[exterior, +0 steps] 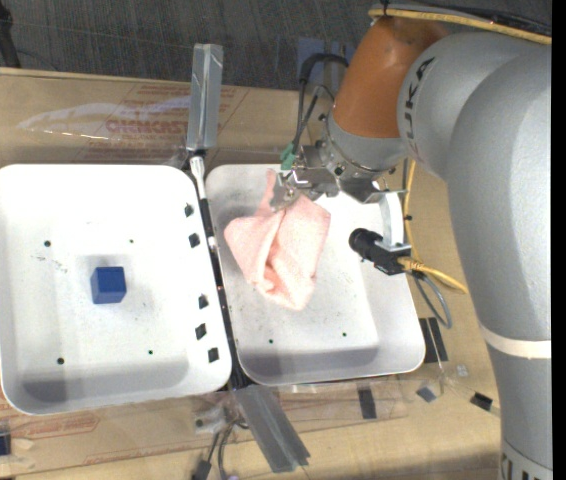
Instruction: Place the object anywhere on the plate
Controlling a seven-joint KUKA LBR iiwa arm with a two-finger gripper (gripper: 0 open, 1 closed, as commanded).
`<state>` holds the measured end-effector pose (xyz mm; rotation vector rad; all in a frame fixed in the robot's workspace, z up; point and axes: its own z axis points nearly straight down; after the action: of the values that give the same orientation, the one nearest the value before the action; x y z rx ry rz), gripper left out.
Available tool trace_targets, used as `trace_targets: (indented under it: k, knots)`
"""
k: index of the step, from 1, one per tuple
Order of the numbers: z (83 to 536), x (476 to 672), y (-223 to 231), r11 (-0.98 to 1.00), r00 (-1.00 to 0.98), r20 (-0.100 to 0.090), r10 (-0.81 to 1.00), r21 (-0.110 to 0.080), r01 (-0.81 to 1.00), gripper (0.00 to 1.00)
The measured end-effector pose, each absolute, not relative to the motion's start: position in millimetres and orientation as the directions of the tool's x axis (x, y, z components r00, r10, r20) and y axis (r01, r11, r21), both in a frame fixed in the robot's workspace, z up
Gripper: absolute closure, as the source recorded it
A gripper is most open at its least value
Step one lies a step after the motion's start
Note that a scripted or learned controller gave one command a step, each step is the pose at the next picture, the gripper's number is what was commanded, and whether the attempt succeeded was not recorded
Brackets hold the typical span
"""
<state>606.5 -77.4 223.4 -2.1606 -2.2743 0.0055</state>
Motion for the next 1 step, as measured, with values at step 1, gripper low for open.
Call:
trace_targets:
  k: [1]
  knots:
    - [230.4, 606.6, -76.1, 0.058, -0.058, 0.000, 0.998, -0.004, 0.998, 1.00]
